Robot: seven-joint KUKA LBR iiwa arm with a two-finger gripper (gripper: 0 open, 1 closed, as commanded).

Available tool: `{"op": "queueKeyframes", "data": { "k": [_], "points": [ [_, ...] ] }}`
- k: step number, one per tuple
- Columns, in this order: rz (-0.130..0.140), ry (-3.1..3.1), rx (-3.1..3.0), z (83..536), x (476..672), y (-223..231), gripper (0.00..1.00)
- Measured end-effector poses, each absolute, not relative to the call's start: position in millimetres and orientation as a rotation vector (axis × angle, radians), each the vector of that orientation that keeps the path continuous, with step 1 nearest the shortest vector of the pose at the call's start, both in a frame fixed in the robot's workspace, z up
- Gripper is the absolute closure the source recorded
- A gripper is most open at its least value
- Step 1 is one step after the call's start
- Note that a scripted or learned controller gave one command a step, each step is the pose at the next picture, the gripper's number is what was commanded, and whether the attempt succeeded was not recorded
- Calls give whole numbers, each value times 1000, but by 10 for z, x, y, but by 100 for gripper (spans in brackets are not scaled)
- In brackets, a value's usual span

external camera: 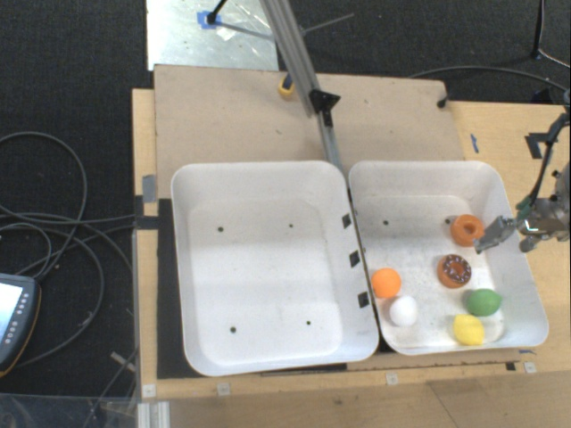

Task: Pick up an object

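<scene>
On dark carpet strewn with cables (53,230) we see a wooden bench (268,114), left white bin (192,190), right bin (500,190) with orange ball (386,283), white ball (404,311), donut (454,271), green (484,302) and yellow (468,329) fruit, gripper (489,236) beside an orange ring (466,229), its grip we cannot tell.

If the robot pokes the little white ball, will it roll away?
Probably a little. The white ball looks round and smooth, so a nudge would likely set it rolling. It sits touching the orange ball and near the right bin's wall, so it may just bump and stop. It looks small, probably light.
</scene>
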State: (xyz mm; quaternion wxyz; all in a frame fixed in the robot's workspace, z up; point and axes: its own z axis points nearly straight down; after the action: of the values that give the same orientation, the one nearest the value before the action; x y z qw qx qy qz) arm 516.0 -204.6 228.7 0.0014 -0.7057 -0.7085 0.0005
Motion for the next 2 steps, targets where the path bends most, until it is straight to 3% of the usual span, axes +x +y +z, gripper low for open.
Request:
{"op": "queueKeyframes", "data": {
  "k": [1, 2],
  "points": [
    [-2, -2227, -2218, 2309, 5169, -2044, 0],
    [1, -2220, -2219, 1752, 5086, -1992, 0]
  ]
}}
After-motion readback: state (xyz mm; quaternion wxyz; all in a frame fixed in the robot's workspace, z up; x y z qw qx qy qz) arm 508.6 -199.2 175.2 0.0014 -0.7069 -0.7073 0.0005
